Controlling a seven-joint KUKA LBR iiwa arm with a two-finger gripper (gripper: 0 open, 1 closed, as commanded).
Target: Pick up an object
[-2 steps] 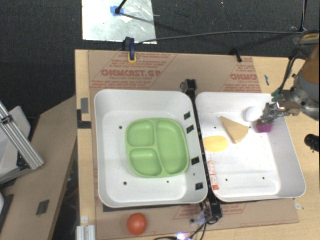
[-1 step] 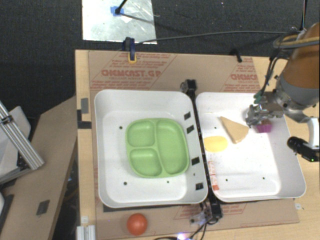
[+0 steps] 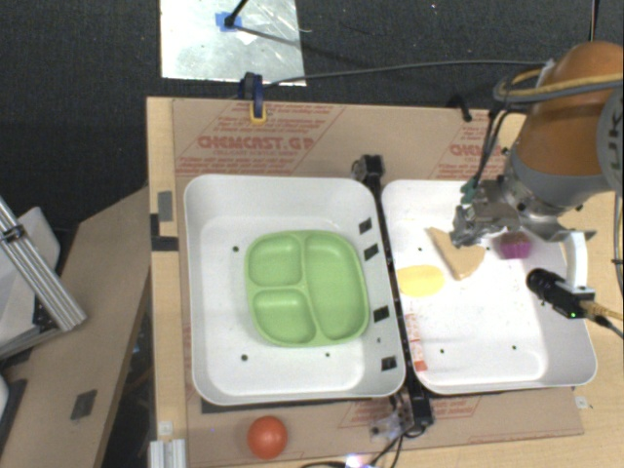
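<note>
Picking item: tan wedge in right bin, frame centre-right, beside yellow disc and purple block; gripper directly over wedge, jaws' state indiscernible; advise centring on wedge alone before closing.

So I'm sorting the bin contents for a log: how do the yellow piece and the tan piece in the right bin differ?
The yellow piece is a rounded oval, while the tan piece is angular, like a wedge. The yellow piece lies in the open, clear of the arm; the tan piece sits right under the gripper, partly covered by it. The yellow piece is nearer the divider between the bins. Both lie flat on the right bin floor.
</note>
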